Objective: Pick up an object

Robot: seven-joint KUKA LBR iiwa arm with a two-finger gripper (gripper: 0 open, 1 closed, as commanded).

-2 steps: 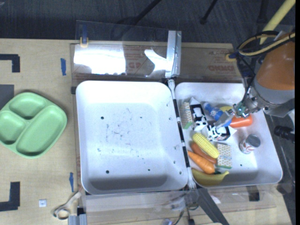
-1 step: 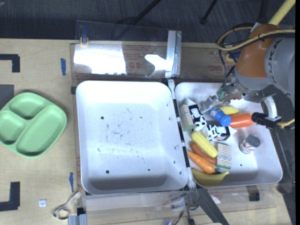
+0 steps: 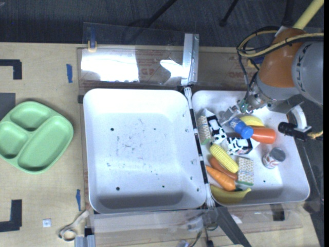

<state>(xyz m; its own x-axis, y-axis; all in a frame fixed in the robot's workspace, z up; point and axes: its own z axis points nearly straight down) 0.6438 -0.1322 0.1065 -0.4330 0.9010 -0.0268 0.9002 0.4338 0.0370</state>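
Near edge of counter (image 3: pixel 41 199): pale wood, black tape marks at left, a small loop of beige cord or tape (image 3: pixel 69 229) by the lower left corner of the bins.

Left of bins: green divided plate (image 3: pixel 33 136), three compartments, lying flat on the counter, well apart from the left bin.

Left bin (image 3: pixel 139 148): shallow, white, faint scuffs and a few dark dots on the floor.

Right bin (image 3: pixel 295 181): shallow, white, touching the left bin along a shared wall. Contents, front to back:
- banana (image 3: pixel 230 195), against the near wall
- carrot (image 3: pixel 222 177), orange, just behind the banana
- speckled card or sponge (image 3: pixel 245 170), beside the carrot
- corn cob (image 3: pixel 224 157), yellow, lying at a slant
- small round grey and red item (image 3: pixel 273 157), apart at the right, kind unclear
- black and white cow-pattern toy (image 3: pixel 237 144), mid-bin
- orange cylinder with blue cap (image 3: pixel 257 133), lying on its side
- yellow item (image 3: pixel 251 121), just behind the cylinder
- patterned packet (image 3: pixel 209 125), near the shared wall

Far part of right bin: claw (image 3: pixel 241 108) low over the pile's far edge, near the yellow item; cannot tell whether apart or together, nor whether anything sits in it.

Above it: arm (image 3: pixel 295 73), grey with orange band, entering from the right, cables looped over it.

Beyond the bins: clear plastic sheet (image 3: pixel 136 60), glare across it
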